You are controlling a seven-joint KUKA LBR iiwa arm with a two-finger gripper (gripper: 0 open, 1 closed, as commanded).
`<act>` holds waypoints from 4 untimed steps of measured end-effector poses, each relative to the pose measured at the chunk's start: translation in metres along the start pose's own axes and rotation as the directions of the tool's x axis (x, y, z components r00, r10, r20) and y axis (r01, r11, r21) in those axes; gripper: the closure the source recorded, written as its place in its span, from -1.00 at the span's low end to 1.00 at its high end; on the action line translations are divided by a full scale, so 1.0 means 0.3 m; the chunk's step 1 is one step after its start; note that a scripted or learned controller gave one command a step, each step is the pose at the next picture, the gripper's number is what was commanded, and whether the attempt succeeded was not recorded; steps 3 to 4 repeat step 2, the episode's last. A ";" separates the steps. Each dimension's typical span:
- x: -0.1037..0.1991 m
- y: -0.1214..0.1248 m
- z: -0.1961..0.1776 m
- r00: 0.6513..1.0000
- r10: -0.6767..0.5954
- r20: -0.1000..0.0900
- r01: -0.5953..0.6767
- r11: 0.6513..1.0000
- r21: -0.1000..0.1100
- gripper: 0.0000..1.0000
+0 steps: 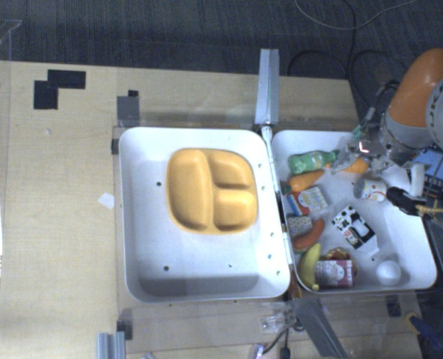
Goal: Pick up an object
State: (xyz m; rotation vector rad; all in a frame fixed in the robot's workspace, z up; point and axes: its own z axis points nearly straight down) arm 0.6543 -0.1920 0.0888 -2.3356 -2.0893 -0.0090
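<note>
Camera view, left to right: wooden counter [57, 223] with black marks at the far left. Left bin [143, 223] holds a yellow sectioned tray [210, 189], lying flat, roughly centered. Metal divider post [267, 88] stands behind the seam between the bins. Right bin [412, 256] is cluttered: green bottle [311, 160] at the far edge, orange carrot-like piece [305, 180] just below it, small packets beneath that, red sausage-like item [309, 234], banana [309, 264] at the near-left corner touching a red can [334, 273], black-and-white patterned box [354, 226] mid-bin, white ball [388, 271] near the front. Arm comes in over the bin's far right corner; end effector [367, 163] sits low near a small orange item [358, 166] and a white cylinder [371, 191]. Finger state: cannot tell, too cluttered there.
</note>
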 end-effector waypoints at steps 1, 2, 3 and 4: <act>-0.002 0.005 -0.035 1.000 -0.002 0.007 0.002 1.000 -0.008 1.00; -0.008 0.001 -0.032 1.000 -0.001 0.008 0.001 1.000 -0.004 -1.00; -0.008 0.001 -0.032 1.000 -0.001 0.008 0.001 1.000 -0.004 -1.00; -0.008 0.001 -0.032 1.000 -0.001 0.008 0.001 1.000 -0.004 -1.00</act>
